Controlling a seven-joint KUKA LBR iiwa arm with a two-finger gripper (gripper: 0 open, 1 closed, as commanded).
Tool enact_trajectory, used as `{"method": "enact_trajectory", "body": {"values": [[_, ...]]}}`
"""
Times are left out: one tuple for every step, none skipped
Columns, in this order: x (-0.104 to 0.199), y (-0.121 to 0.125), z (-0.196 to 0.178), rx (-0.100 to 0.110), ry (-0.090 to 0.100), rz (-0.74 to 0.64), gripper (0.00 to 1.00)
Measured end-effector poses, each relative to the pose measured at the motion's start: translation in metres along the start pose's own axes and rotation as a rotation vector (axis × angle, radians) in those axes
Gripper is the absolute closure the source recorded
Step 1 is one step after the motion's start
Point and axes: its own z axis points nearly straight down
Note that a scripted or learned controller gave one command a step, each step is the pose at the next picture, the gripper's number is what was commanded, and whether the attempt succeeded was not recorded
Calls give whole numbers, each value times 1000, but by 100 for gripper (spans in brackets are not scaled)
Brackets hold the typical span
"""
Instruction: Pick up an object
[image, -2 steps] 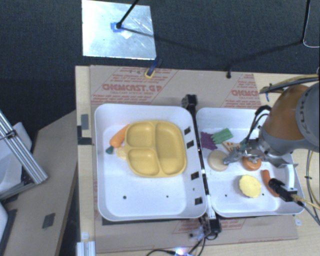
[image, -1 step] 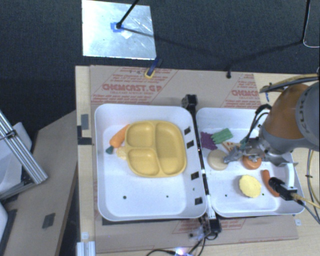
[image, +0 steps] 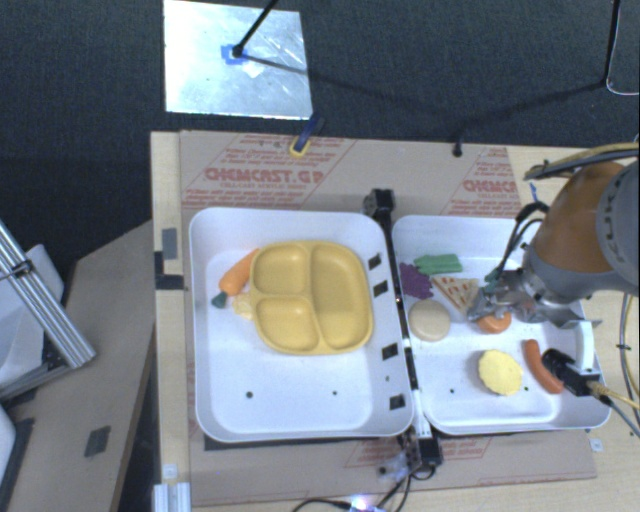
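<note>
Small round orange piece (image: 493, 322), glossy, lies right under my gripper (image: 497, 303), touching it; whether I'm clamped on it, I can't tell.

Left bin (image: 215, 400) holds divided plate (image: 308, 297) with carrot (image: 238, 271) at its left; right bin (image: 470, 415) holds scattered toy foods (image: 500, 371).

A yellow three-compartment plastic plate (image: 308, 297) and an orange toy carrot (image: 238, 271) (green at its tip) sit in the white left bin (image: 230, 400). The white right bin (image: 470, 415) shows green, purple, cream, yellow and orange-red toy foods.
</note>
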Motion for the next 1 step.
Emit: {"method": "enact_trajectory", "body": {"values": [[0,-3,-44,15,8,-3,100]]}}
